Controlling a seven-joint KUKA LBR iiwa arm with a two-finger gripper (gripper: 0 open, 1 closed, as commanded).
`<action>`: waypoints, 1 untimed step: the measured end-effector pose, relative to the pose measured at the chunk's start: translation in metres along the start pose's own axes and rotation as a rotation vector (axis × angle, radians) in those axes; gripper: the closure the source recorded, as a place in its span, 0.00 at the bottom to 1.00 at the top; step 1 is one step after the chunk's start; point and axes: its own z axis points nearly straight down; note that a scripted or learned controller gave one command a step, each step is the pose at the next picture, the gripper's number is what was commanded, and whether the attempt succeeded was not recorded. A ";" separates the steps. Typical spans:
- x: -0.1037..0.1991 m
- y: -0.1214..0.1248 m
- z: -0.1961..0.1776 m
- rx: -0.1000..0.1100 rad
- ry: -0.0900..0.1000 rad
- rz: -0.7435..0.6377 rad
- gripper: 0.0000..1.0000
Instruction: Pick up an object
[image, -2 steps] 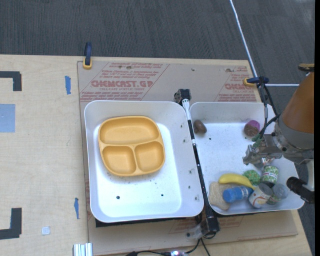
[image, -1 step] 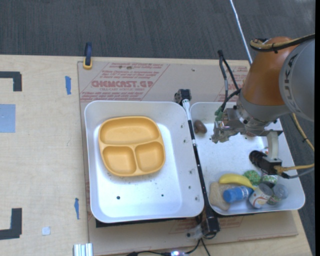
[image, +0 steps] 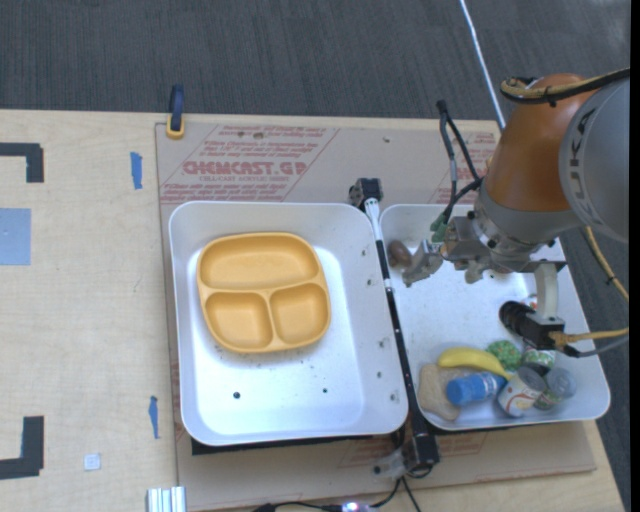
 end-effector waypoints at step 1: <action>-0.036 -0.066 -0.013 0.001 0.000 0.002 0.00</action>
